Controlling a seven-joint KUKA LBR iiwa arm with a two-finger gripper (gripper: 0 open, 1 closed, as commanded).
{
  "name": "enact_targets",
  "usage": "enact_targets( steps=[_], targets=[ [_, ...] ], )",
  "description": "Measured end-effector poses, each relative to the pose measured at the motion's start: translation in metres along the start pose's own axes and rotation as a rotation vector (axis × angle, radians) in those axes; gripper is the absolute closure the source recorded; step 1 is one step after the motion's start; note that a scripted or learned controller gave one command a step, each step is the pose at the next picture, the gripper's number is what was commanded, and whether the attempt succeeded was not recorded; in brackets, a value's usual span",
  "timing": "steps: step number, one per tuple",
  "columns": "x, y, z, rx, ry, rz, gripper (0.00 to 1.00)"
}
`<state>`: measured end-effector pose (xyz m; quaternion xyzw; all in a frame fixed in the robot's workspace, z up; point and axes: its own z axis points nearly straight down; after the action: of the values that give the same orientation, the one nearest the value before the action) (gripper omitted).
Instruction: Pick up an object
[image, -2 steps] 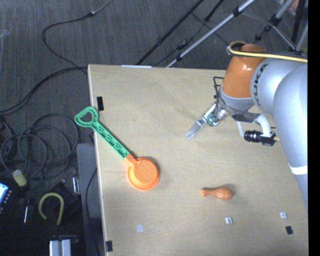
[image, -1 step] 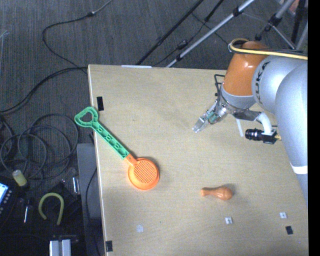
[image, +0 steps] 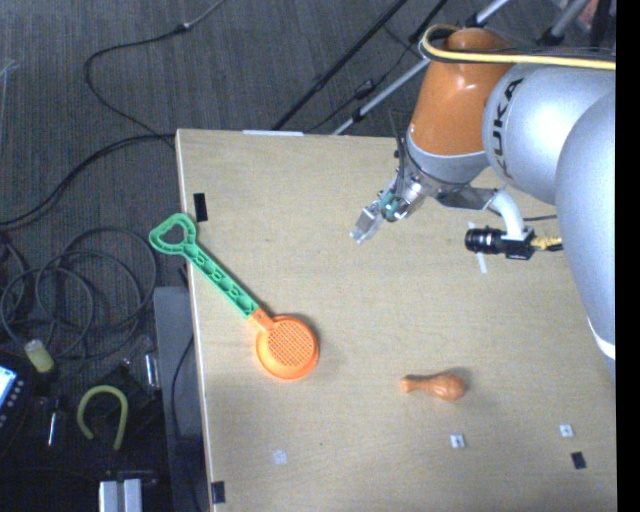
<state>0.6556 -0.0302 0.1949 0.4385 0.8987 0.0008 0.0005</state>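
One green-handled orange strainer, one orange drumstick.

You look down on an evenly lit, fairly bright bench; the dark floor around it stays dim. Shadows are soft and short. You see a pale sheen on the arm. The whole frame is slightly soft and grainy, so small marks blur.
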Motion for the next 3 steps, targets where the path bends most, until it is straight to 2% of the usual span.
enact_targets(
  steps=[1, 2, 3],
  targets=[
    [0.066, 0.016, -0.238, 0.0, -0.002, 0.025, 1.0],
    [0.035, 0.045, -0.222, 0.002, -0.003, -0.128, 1.0],
    [0.06, -0.011, -0.24, 0.002, -0.002, -0.307, 1.0]
  ],
)
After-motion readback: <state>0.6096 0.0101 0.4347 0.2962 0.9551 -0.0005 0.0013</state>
